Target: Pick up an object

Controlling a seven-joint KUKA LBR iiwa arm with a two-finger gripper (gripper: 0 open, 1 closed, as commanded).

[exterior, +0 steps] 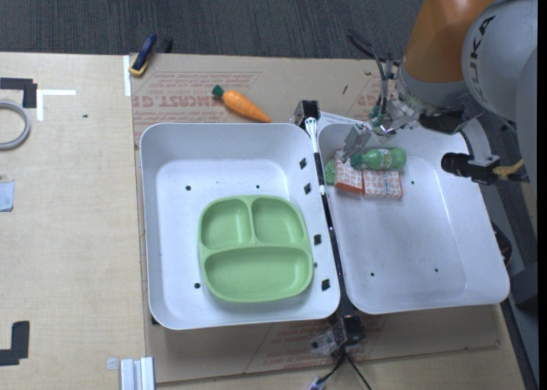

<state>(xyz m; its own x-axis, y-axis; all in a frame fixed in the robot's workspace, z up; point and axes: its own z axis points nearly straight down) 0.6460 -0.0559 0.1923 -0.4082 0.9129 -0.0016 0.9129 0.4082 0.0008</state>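
My gripper (362,134) hangs low over the back left part of the right bin (427,251), below the orange-banded wrist. Directly under and in front of it lies a green bottle (379,158) on its side. Against the bottle's front sit two red and white packets (368,182), side by side. The gripper's tip is close to the bottle's left end; I cannot tell whether it touches it. Nothing is visibly held.
A green divided plate (255,248) lies in the left bin (171,209). A toy carrot (243,104) rests on the cardboard behind the bins. A blue and yellow tool (144,54) lies at the back left. A black clip (306,112) joins the bins.
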